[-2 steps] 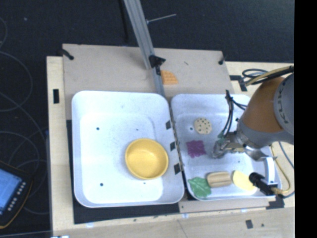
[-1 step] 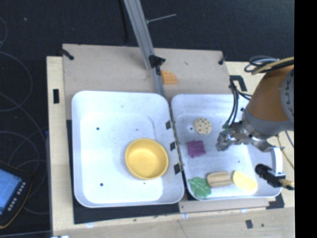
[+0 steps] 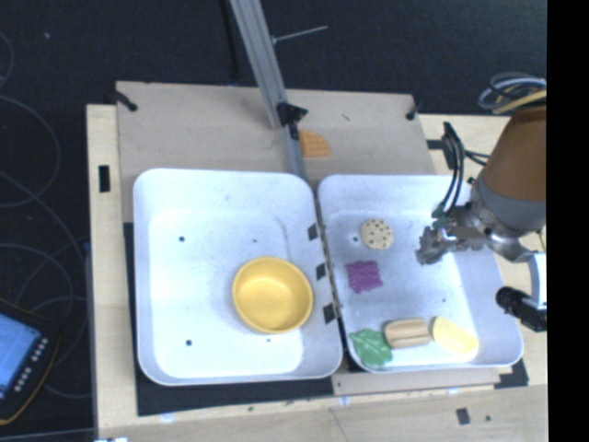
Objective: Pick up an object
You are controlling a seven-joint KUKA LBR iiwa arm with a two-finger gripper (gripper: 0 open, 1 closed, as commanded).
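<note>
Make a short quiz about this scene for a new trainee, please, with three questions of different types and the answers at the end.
1. True or false: the yellow bowl lies in the right bin.
2. Which thing lies nearest the gripper?
A. the purple block
B. the round speckled cookie
C. the green piece
3. Fill in: the tan cylinder lies between the green piece and the ______.

Key
1. False: it lies in the left bin.
2. B. The cookie lies just to the camera view's left of the gripper.
3. pale yellow piece; all three lie along the near edge of the right bin.
</note>
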